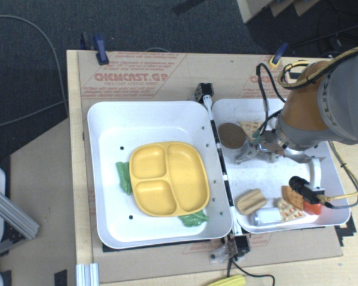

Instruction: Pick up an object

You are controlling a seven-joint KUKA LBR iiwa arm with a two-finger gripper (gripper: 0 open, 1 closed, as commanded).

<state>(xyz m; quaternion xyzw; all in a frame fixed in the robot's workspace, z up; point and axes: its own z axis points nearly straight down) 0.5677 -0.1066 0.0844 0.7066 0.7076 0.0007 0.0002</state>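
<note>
My gripper [250, 152] is low over the right bin [340, 219], near its left wall. Just up and left of it lies a round brown disc [231, 135], close to the gripper tip; whether they touch is unclear. A tan bread-like piece [251, 201] rests near the bin's front. To its right are a waffle-patterned piece [289, 200], a small red-orange item [313, 208] and a pale cylinder [268, 217]. The arm's grey wrist and orange band [307, 103] cover the bin's back right part.
The left bin [101, 159] holds a yellow divided plate [168, 177] with green leafy pieces [124, 176] poking out at its left and front edges. A black connector with cable [303, 187] hangs by the wrist. Blue clamps [99, 47] sit on the bench's far edge.
</note>
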